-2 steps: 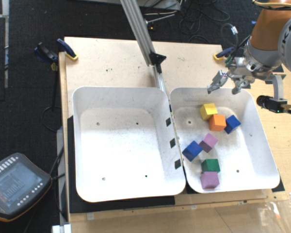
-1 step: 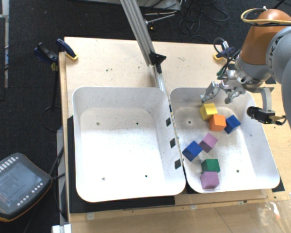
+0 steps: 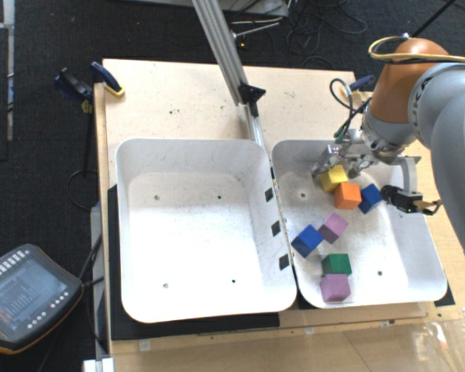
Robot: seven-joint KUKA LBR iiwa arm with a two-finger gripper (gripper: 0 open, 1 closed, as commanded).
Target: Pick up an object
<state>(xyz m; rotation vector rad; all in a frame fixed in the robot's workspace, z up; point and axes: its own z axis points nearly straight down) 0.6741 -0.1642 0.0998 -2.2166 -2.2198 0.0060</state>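
The right bin (image 3: 407, 266) holds several small blocks. A yellow block (image 3: 332, 178) lies at its back, with an orange block (image 3: 347, 196) touching it and a blue block (image 3: 370, 198) just to the right. Toward the front lie another blue block (image 3: 308, 240), a light purple block (image 3: 335, 226), a green block (image 3: 336, 264) and a purple block (image 3: 334, 287). My gripper (image 3: 335, 163) reaches down into the back of this bin, right above the yellow block and touching or nearly touching its top edge.
The left bin (image 3: 194, 223) sits beside the right one, their rims meeting in the middle. A slanted metal pole (image 3: 221, 41) crosses the back of the bench. A blue and yellow clamp (image 3: 89, 84) lies at the bench's back left corner. A teach pendant (image 3: 27, 297) rests on the floor at the lower left.
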